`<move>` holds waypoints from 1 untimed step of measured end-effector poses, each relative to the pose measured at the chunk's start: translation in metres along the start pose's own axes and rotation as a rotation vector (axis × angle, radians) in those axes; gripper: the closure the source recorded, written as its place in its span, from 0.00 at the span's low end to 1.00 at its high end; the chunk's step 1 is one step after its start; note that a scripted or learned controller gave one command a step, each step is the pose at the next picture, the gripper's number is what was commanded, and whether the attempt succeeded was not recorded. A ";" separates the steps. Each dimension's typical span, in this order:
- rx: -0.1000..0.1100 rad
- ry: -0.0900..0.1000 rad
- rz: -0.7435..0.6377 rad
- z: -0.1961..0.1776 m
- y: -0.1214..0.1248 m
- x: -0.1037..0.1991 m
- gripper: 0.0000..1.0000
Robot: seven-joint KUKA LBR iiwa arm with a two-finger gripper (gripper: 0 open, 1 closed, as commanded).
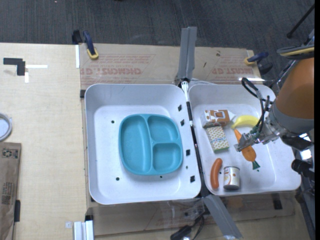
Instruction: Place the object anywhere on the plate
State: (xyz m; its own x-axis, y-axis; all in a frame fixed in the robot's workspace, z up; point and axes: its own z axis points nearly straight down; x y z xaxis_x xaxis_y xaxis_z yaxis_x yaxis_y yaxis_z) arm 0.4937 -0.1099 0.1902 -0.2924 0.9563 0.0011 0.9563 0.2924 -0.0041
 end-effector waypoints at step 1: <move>0.001 -0.001 -0.022 0.001 0.085 0.036 1.00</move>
State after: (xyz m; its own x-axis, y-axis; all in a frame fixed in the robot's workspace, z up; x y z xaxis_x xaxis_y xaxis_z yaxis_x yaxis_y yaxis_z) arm 0.5641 -0.0503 0.1887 -0.3135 0.9496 0.0006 0.9496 0.3135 -0.0054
